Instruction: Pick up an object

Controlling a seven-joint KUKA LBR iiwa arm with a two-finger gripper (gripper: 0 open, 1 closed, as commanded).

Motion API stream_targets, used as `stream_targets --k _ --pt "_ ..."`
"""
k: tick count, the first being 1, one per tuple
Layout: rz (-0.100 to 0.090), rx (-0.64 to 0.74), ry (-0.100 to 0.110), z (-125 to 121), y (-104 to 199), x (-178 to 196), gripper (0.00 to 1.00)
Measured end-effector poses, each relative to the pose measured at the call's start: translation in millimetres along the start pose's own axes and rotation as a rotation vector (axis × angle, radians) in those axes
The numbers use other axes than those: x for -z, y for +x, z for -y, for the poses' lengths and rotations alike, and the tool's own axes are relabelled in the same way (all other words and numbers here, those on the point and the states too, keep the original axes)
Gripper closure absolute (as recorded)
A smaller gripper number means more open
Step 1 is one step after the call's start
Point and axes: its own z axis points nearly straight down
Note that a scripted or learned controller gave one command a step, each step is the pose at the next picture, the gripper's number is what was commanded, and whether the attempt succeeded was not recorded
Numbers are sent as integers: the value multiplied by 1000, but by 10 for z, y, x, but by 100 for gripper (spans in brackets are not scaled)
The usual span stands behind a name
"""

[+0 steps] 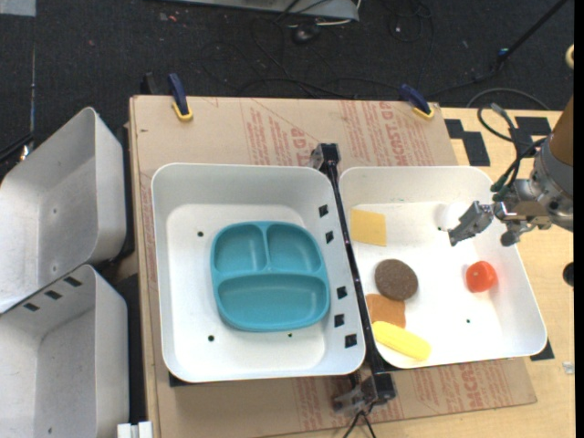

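I see the teal plate (270,276) in the left bin, then cheese (369,227), cookie (397,279) and banana (402,341) in the right bin (525,322). The tomato (481,276) near its right wall looks light, smooth, roll-prone; I'd pinch across its middle. The gripper (487,221) hangs spread, holding nothing.

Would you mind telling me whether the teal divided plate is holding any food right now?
Empty. The teal plate lies flat in the left bin, and all three of its compartments show only bare teal surface.

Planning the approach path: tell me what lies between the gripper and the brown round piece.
In the camera view, only bare white bin floor lies between the gripper and the brown round piece. The red piece sits off to the side.
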Motion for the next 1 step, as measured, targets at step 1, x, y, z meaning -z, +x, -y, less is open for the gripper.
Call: stream_targets --k 1 --pt "2 3 -9 -16 4 43 0"
